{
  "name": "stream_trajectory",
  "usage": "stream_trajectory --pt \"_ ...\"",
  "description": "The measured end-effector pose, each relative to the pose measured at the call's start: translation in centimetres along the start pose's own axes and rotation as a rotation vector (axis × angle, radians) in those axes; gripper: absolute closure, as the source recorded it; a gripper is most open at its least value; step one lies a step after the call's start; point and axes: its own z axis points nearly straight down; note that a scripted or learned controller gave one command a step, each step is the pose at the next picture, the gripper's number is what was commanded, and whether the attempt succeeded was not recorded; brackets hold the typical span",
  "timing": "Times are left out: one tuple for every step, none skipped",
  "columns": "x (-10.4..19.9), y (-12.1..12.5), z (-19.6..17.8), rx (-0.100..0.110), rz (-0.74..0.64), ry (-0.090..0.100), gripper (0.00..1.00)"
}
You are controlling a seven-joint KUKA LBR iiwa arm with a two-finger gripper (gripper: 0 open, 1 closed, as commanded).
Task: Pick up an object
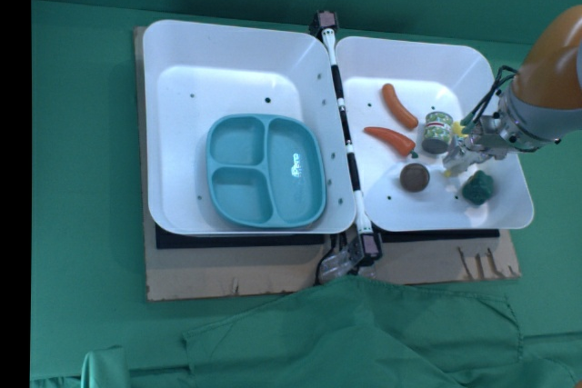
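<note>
The right bin [509,212] holds an orange sausage [398,105], an orange-red carrot [389,139], a small jar with a striped label [436,132], a brown round object [415,177] and a dark green lump [477,187]. My gripper [462,156] hangs low over the right bin, just right of the jar and above the green lump. Its fingers point down-left and nothing shows between them.
The left bin [173,59] carries a teal three-compartment plate [265,170]. A black-and-white divider rail [344,118] runs between the bins. Crumpled green cloth [364,332] lies along the front of the bench.
</note>
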Motion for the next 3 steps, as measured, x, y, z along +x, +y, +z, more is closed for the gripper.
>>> stream_trajectory --pt "0.1 6.7 -6.4 0.000 -0.002 0.000 1.00" --pt "7.7 -1.2 -15.4 0.001 -0.002 0.002 1.00" --pt "12.9 -3.7 -14.8 0.004 -0.002 0.004 1.00"
